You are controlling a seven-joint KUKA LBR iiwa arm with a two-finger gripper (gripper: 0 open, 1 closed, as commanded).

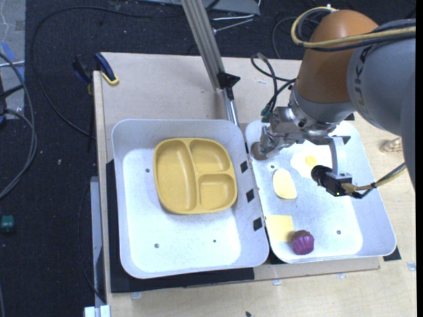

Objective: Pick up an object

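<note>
The pincer (264, 145) hangs low over the right bin (370, 203), at the bin's upper-left corner. Whether it is spread or closed, and whether anything is in it, cannot be told from this slant. The nearest pickable thing, a pale yellow oval (285, 184), lies at about 5 o'clock from it, near, its long axis running roughly 12 to 6. Further along the same bearing sit a yellow block (279, 227) and a purple fruit (303, 242). The yellow tray (195, 175) lies at 9 o'clock in the left bin (132, 236).
</note>
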